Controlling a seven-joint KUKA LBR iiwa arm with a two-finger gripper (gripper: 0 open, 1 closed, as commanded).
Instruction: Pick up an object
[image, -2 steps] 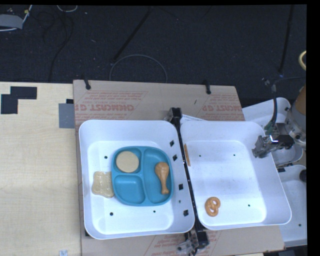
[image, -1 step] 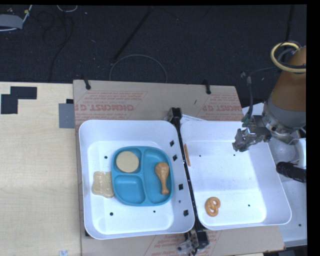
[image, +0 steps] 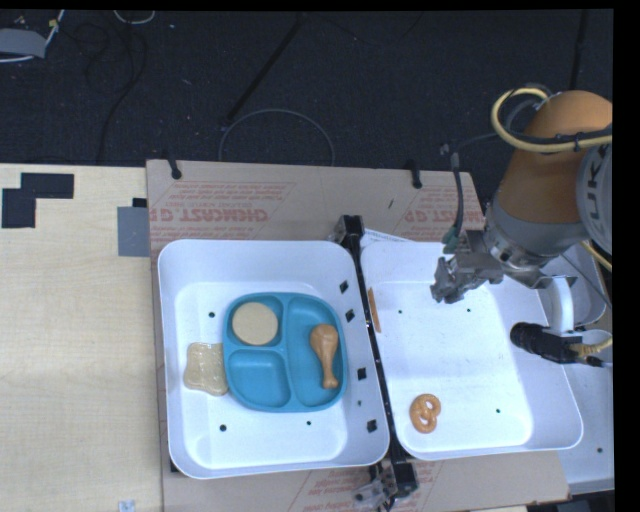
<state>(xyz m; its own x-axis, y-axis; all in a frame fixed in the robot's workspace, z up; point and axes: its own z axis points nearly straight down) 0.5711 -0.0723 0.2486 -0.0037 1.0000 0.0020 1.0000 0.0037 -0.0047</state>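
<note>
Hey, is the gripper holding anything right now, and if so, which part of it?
Nothing shows between its fingers. The gripper hangs over the upper part of the right bin, apart from the pretzel lying near that bin's front edge.

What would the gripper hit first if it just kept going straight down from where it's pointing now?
Most likely the bare white floor of the right bin. The gripper hangs over that bin's upper part, and the pretzel lies well off toward the near edge. Its height is hard to judge from this slanted view.
</note>
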